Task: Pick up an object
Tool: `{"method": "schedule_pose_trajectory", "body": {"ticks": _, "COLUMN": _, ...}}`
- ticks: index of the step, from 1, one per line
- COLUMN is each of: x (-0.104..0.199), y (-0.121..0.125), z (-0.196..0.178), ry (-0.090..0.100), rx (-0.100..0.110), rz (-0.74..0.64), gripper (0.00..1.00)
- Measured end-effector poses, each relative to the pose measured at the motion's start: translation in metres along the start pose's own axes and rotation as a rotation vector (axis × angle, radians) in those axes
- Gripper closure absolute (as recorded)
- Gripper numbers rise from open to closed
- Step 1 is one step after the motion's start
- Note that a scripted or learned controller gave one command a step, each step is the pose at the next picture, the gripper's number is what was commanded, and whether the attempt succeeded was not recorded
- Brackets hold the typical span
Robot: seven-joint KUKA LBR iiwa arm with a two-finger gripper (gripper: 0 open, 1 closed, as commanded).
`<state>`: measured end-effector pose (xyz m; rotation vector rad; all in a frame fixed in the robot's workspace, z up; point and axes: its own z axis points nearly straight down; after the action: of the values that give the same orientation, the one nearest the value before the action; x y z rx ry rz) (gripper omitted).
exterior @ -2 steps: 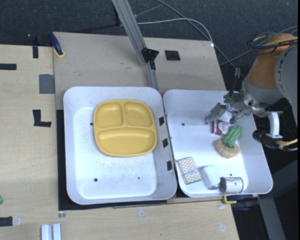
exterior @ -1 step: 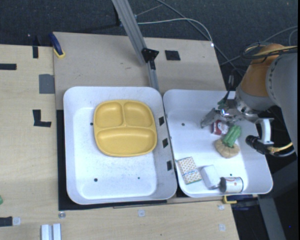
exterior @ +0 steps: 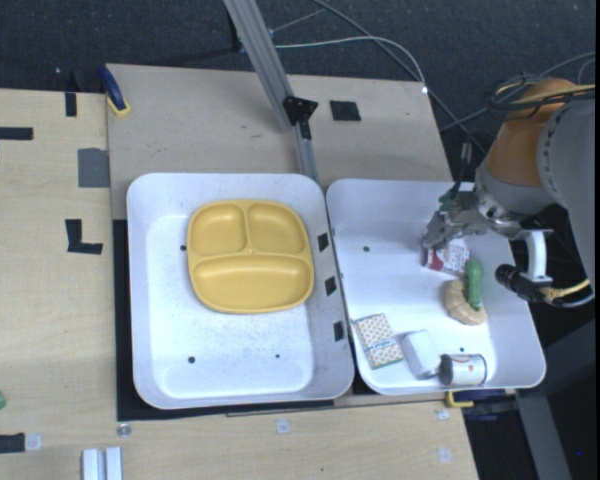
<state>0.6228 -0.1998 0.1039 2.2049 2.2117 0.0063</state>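
Observation:
My gripper point(exterior: 446, 234) reaches into the right bin point(exterior: 380, 218) from the right and hangs low over its upper right part. Directly under its tips lies a red and white packet point(exterior: 450, 259); whether the tips touch it is unclear. Just below the packet a green stick-like item point(exterior: 474, 283) rests on a tan rounded object point(exterior: 464, 306). Near the bin's front edge lie a checkered sachet point(exterior: 376, 340), a grey-white packet point(exterior: 417, 352) and a small white can with a dark end point(exterior: 464, 369).
The left bin point(exterior: 160, 298) holds a yellow divided plate point(exterior: 250, 255). A grey metal pole point(exterior: 265, 53) slants down from the top to the gap between the bins. Cables trail over the dark floor at the back.

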Motion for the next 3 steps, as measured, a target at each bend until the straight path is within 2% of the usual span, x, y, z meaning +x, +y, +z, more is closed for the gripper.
{"method": "schedule_pose_trajectory", "body": {"ticks": 1, "x": 0.001, "y": 0.004, "z": -0.063, "ry": 0.009, "rx": 0.011, "rz": 0.001, "gripper": 1.00}}
{"method": "schedule_pose_trajectory", "body": {"ticks": 2, "x": 0.001, "y": 0.007, "z": -0.116, "ry": 0.009, "rx": 0.011, "rz": 0.001, "gripper": 1.00}}
{"method": "schedule_pose_trajectory", "body": {"ticks": 3, "x": 0.048, "y": -0.008, "z": -0.108, "ry": 0.011, "rx": 0.019, "rz": -0.001, "gripper": 1.00}}
